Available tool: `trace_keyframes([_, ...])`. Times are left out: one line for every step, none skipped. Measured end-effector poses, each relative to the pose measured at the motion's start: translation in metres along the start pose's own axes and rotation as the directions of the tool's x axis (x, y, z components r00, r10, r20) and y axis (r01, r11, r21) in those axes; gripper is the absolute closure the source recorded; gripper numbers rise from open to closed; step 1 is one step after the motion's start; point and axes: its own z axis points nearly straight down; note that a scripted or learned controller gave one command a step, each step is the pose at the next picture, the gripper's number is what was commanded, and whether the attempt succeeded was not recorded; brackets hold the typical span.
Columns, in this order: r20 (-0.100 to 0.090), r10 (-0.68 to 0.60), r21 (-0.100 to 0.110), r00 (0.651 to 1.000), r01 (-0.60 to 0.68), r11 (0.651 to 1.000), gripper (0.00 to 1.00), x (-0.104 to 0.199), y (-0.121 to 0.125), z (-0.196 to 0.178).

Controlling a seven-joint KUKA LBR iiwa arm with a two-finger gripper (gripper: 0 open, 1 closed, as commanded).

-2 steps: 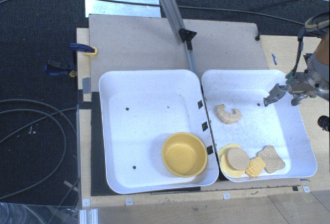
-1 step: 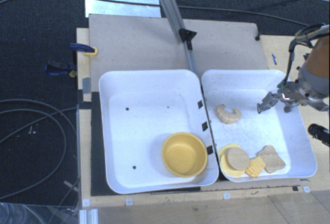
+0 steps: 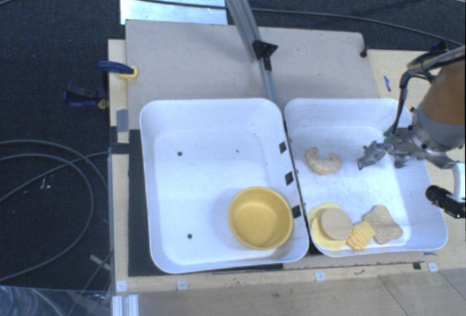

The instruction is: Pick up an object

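— Camera view from above: what sits on the tabletop (image 3: 218,60)?

— Two shallow white bins side by side. The left bin (image 3: 182,132) holds a yellow bowl (image 3: 261,217) in its lower right part. The right bin (image 3: 342,118) holds several pieces of toy food.

— Which ones?

— A pale croissant (image 3: 322,160) lies near the middle of the right bin. Along the bin's lower edge there is a yellow plate (image 3: 317,228) with a round tan disc (image 3: 336,223) on it, a small yellow ridged piece (image 3: 359,236) touching the disc's right side, and a tan slice of bread (image 3: 383,224) just beside that.

— And the arm?

— It enters from the right of the frame, its orange band at the edge. The hand (image 3: 370,156) hangs over the right bin, to the right of the croissant and apart from it, above the bread slice in the frame.

— Is the hand gripping anything?

— Nothing shows between its fingers. Whether they are spread or closed, I cannot tell at this size.
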Motion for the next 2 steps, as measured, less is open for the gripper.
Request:
trace_keyframes([0.002,0.0,-0.006,1.0,0.0,1.0,1.0,0.0,0.002,-0.013])
trace_keyframes([0.001,-0.004,-0.008,1.0,0.004,1.0,1.0,0.001,0.003,-0.057])
